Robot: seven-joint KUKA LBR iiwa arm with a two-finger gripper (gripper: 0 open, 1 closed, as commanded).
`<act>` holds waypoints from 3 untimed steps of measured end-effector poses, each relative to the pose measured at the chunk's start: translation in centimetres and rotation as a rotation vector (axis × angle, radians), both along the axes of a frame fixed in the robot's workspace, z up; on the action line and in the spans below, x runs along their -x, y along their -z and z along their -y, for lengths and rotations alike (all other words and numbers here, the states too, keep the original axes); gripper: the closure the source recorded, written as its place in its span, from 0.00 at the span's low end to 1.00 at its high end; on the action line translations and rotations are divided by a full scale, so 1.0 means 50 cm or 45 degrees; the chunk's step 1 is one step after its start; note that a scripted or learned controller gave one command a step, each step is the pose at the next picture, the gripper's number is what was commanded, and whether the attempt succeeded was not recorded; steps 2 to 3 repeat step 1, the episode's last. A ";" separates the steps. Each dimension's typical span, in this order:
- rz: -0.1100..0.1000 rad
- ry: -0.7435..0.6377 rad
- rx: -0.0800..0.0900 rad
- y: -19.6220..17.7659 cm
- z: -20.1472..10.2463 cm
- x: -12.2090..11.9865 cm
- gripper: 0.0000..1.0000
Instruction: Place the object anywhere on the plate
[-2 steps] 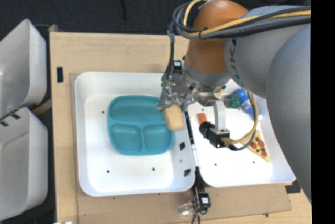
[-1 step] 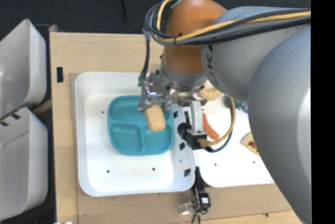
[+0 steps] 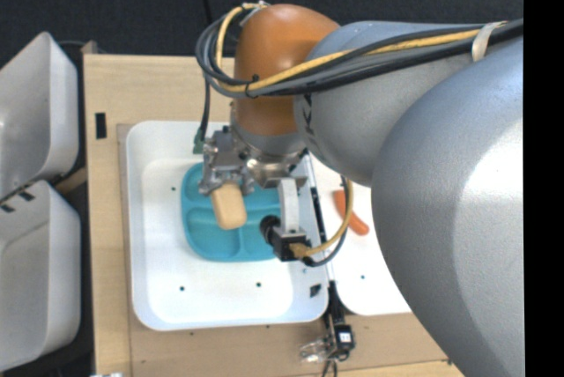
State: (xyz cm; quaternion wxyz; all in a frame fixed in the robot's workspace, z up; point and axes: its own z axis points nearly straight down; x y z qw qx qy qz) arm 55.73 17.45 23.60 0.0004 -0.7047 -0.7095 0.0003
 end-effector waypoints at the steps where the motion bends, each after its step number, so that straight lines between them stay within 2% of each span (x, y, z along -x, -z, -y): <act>1: 0.000 0.005 0.000 -0.001 0.005 -0.001 0.00; 3: 0.000 0.005 0.000 -0.001 0.005 -0.001 0.00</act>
